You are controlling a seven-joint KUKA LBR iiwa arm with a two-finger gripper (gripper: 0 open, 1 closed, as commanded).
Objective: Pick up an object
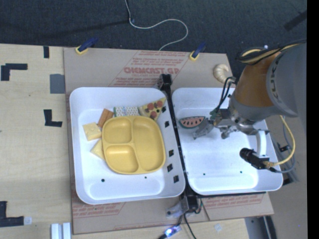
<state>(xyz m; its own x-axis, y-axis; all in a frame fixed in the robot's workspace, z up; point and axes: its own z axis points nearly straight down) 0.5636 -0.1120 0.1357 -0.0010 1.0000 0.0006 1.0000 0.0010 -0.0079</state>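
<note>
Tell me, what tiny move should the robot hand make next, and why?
Probably a small nudge toward the watermelon slice in the right bin. The gripper sits just beside and below the slice, nearly touching it, and nothing shows between its fingertips, so it likely needs lining up before a grab.

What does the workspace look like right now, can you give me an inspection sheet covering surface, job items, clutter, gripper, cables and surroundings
Surface: two shallow white bins, left bin and right bin, side by side on a brown cardboard sheet.
Job's things: red watermelon-slice toy in the right bin, near the divider.
Clutter: yellow three-compartment plastic plate in the left bin, with small toy food pieces along its left and top edges.
Gripper: two-finger gripper low in the right bin, beside the watermelon slice; whether it grips cannot be told.
Cables: thin white cable looping above the cardboard; yellow hose at the arm.
Surroundings: dark carpet; blue-and-yellow clamps on the cardboard's top edge.
</note>
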